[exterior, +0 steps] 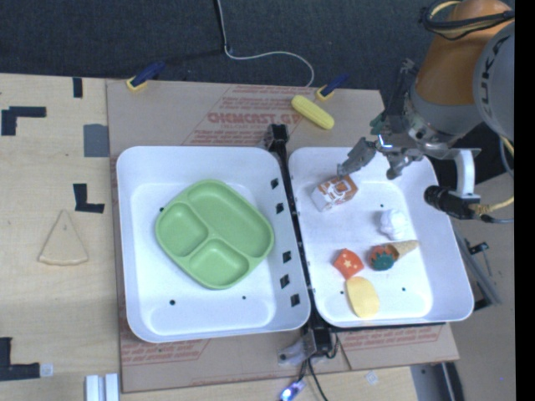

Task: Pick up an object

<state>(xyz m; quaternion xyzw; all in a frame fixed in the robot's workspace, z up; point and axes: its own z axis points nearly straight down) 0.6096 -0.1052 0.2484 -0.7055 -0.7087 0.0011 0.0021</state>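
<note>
The right bin (435, 299) holds several small things: an orange-and-white block (336, 192), a white crumpled lump (391, 221), a red-orange piece (349, 262), a toy ice-cream cone with a teal scoop (389, 255) and a yellow oval (362, 297). My gripper (366, 172) hangs over the bin's far side, open, with nothing between its fingers. Its left fingertip (346, 168) is just above and right of the orange-and-white block. Whether it touches the block is unclear.
A green divided plate (215, 233) lies in the left bin (138, 307). A yellow banana-shaped toy (313, 113) rests on the cardboard behind the bins. The arm's orange band (460, 32) is at the upper right.
</note>
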